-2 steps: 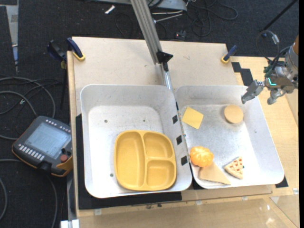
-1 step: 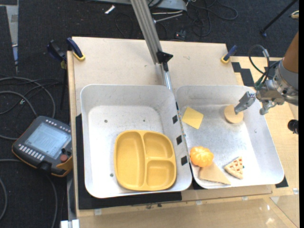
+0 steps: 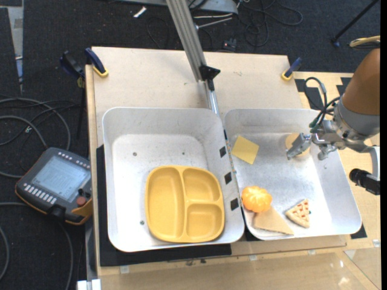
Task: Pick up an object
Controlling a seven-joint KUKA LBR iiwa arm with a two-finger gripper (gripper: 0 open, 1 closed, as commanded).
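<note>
Robot lab: teach pendant (image 3: 55, 186), floor cables (image 3: 36, 116)

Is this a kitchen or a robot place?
Probably a robot lab, not a kitchen: a robot arm reaches over white bins of toy food, with a handheld controller and loose cables on the floor.

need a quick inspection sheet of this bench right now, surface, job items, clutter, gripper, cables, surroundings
surface: tan bench bearing two white bins, left bin and right bin.
job's things: in the right bin, yellow square slice, orange fruit, tan wedge touching the fruit, pizza slice toy.
clutter: yellow divided tray in the left bin; blue-and-yellow clamps at the bench's far corners.
grippers: gripper over the right bin's far right part, a pale object by its fingers; grasp unclear.
cables: black cables on the floor.
surroundings: teach pendant left of the bench; dark carpet.
</note>
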